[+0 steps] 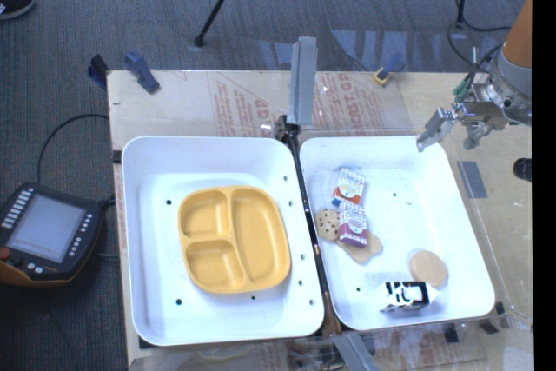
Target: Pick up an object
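the arm [521, 39] is reaching in from the right, and its gripper [452, 124] is hovering over the far right corner of the right bin [460, 213], above the rim rather than down among the contents. whether the gripper is open or closed cannot be told from this view, and nothing is showing in its grasp.

the candidate objects are all lying in the right bin. a small white packet [350, 184] is sitting toward the far left of the bin, just beside a purple and white packet [351, 221]; a cookie [327, 225] is lying at the left of these, touching or nearly touching them. a tan round disc [427, 268] is resting toward the near right, and a black and white carton [407, 294] is lying just near of it, close to the near wall. the left bin [148, 187] is carrying a yellow divided tray [233, 239] at its middle.

judgement: the task is standing at the approach step, with no pick made. the next move is calling for travel leftward and nearer over the bin, then a descent onto one item. the disc and the carton are standing apart from the clustered packets and are offering the cleaner target, though both are lying close to the bin wall. the packets are crowding one another, which is risking a glancing or double contact.
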Controlling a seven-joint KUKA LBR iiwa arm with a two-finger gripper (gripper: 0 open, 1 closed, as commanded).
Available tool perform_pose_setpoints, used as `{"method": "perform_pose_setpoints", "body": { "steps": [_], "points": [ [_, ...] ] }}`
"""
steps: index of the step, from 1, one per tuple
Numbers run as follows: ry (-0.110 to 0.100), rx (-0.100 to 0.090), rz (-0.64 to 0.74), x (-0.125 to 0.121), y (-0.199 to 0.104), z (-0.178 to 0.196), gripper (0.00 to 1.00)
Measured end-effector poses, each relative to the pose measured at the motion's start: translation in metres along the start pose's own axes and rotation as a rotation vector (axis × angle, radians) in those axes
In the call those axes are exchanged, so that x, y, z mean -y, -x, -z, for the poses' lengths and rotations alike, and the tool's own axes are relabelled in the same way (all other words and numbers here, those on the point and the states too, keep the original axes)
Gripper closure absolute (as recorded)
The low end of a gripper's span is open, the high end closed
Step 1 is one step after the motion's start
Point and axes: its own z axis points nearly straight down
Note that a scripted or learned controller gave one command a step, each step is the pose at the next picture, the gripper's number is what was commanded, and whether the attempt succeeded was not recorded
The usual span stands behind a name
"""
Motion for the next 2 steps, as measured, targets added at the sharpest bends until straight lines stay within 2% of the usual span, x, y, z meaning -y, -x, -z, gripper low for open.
{"method": "perform_pose_setpoints", "body": {
  "steps": [1, 2],
  "points": [
    [-0.011, -0.003, 0.134, -0.013, -0.071, -0.1, 0.0],
    [0.001, 0.002, 0.32, -0.015, -0.094, -0.187, 0.0]
  ]
}}
